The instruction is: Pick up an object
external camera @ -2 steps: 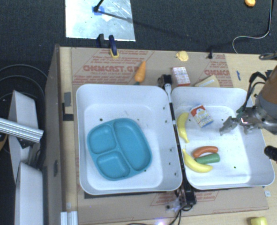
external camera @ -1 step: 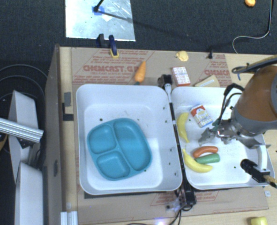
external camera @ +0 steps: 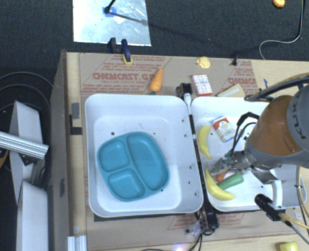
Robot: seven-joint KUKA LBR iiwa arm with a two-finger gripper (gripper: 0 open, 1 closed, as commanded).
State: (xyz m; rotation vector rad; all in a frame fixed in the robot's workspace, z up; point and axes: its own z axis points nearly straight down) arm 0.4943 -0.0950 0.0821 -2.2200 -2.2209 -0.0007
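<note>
Reaching in from the right, the grey arm (external camera: 287, 135) hangs low over the right bin (external camera: 238, 106). Its end effector (external camera: 228, 164) sits just above a green cylinder (external camera: 230, 181) beside two bananas (external camera: 217, 188); whether it grips anything, I cannot tell.

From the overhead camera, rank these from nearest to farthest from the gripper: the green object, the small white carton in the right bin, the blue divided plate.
From the gripper:
1. Green object, just below it in the right bin.
2. White carton, farther up the same bin.
3. Blue divided plate, across in the left bin.
</note>
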